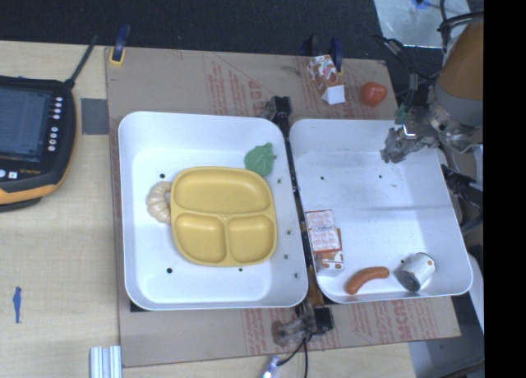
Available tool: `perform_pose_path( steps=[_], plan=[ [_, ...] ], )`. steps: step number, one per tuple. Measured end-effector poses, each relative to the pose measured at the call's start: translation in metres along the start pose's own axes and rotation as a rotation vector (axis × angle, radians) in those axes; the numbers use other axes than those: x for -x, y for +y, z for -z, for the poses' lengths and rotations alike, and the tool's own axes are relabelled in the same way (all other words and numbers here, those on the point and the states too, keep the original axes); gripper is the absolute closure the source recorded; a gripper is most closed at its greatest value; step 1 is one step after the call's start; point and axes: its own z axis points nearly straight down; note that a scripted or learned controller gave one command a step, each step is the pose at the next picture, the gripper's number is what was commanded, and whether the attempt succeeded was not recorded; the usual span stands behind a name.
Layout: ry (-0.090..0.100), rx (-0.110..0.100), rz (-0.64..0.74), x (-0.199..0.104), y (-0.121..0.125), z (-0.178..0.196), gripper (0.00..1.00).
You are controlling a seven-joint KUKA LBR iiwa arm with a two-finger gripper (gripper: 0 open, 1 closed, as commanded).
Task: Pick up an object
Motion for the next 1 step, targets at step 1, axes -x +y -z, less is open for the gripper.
perform_pose_path(
  steps=[1],
  plan=[
    [0.002, 0.000, -0.005, -0.0902, -0.0347, 0.0053, 1.00]
  ],
)
